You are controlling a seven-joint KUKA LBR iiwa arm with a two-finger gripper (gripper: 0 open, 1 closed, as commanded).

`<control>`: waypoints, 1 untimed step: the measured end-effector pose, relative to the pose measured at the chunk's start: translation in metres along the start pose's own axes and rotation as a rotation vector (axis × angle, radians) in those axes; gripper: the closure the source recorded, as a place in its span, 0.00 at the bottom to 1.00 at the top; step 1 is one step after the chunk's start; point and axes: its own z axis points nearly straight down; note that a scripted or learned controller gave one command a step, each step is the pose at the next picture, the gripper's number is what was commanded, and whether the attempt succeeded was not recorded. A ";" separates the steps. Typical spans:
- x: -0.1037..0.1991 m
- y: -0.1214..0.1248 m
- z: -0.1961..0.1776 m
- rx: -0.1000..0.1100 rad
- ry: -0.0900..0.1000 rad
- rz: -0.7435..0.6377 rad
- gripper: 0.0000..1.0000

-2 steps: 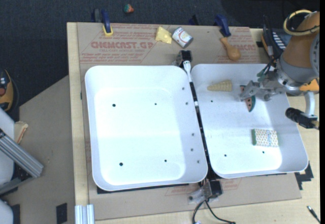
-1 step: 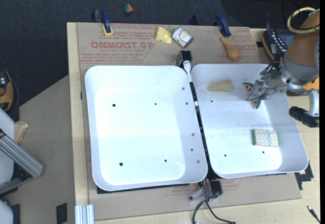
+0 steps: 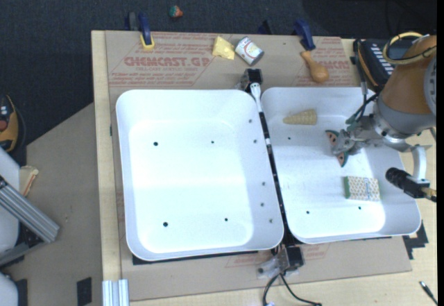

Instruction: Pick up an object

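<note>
My hand (image 3: 343, 147) hangs low in the right shallow white bin (image 3: 305, 225), its state unclear, near the tan cone-shaped piece (image 3: 300, 117), awaiting a clean close.

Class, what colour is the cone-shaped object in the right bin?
Tan, seen in the camera view: the cone-shaped object.

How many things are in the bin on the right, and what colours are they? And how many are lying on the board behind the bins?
In the right bin:
Tan cone: 1
Green-edged patterned pad: 1
Small dark object under the gripper: 1

On the board behind the bins:
Yellow wedge: 1
Small white and grey can: 1
Orange-brown pear-shaped piece: 1

Total: 6
</note>
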 end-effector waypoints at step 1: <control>0.093 -0.023 -0.007 0.004 0.006 -0.009 1.00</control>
